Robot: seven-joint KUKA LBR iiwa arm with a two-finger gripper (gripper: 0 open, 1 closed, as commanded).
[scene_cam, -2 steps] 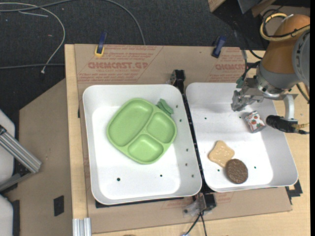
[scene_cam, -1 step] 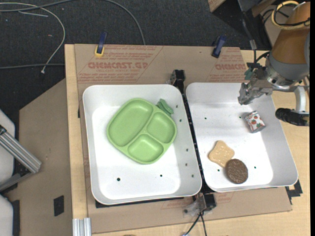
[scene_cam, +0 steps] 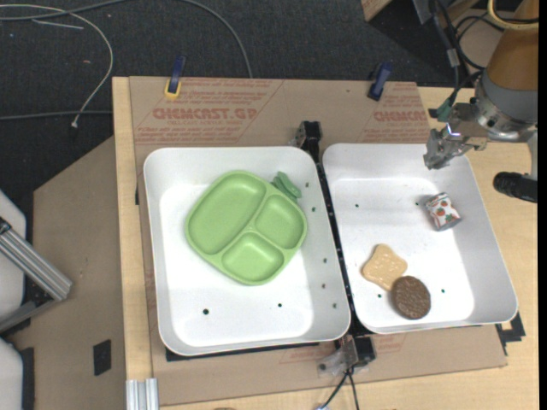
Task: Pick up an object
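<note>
Gripper (scene_cam: pixel 439 154) hung over right bin's (scene_cam: pixel 359 229) far edge; couldn't tell its state. Nearest obj was small wrapped packet (scene_cam: pixel 441 211), just toward cam from it. Cracker (scene_cam: pixel 383 266) & brown cookie (scene_cam: pixel 411 297) lay farther, nr front wall.

In the left shallow white bin (scene_cam: pixel 171 314), a green three-compartment plastic plate (scene_cam: pixel 246 226) lies centrally. In the right shallow white bin (scene_cam: pixel 491 267), a small patterned carton (scene_cam: pixel 442 211) sits near the right edge; a tan toast-shaped piece (scene_cam: pixel 383 266) touches a brown round cookie (scene_cam: pixel 411 297) near the front edge.
</note>
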